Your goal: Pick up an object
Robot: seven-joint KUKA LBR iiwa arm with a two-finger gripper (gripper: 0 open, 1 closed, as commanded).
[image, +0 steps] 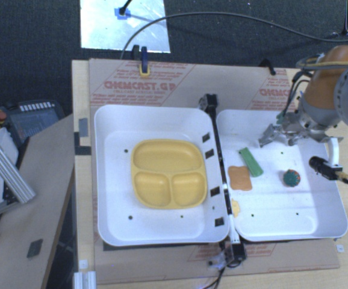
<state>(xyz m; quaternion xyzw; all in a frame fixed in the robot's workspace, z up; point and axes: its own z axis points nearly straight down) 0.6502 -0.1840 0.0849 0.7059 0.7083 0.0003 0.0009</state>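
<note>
The tabletop (53, 179) carried a sheet of printed cardboard (162, 80), and on that sat two shallow white bins side by side, meeting along a dark seam down the middle of the frame.

The left bin (111, 221) filled the centre-left of the picture. Inside it lay a yellow divided plate (167, 172), flat on the floor of the bin and roughly centred, with one long compartment toward the top of the frame and two smaller ones below. All three compartments looked bare.

The right bin (318, 221) took up the centre-right. The grey arm (336, 86), with its orange band uppermost, reached in from the right edge of the frame, and the hand (282, 132) hung over the upper part of this bin, near its back wall. Whether its fingers stood wide or narrow could not be told at this angle, and nothing could be seen between them.

Three loose things lay on the floor of the right bin, below and left of the hand and apart from it. An orange flat piece (239, 177) rested near the seam. A green bar (250, 161) lay tilted just above it, its lower end close beside the orange piece's upper corner. A small round teal object (291, 177) sat further right, well apart from both. A small pale yellow bit (235, 208) lay against the seam below the orange piece.
</note>
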